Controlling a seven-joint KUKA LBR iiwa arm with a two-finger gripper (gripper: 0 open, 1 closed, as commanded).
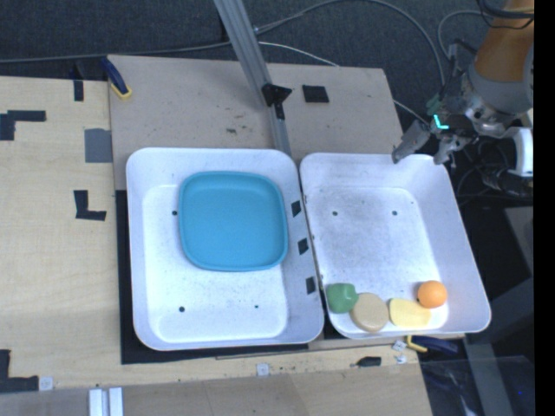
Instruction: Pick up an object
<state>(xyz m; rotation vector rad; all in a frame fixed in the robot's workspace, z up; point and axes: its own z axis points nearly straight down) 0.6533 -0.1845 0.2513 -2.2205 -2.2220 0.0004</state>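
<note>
- My single fixed camera looks down at a slant, taking in both bins: left bin [143, 232], right bin [451, 224].
- Standoff seemingly moderate; bench [52, 189] edges cropped.

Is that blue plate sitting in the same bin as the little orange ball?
No. The blue plate lies in the left bin, while the orange ball sits in the right bin, near its front edge.

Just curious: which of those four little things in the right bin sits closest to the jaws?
The orange ball: it sits farthest right and highest in the row, beyond the yellow, tan and green pieces.
</note>
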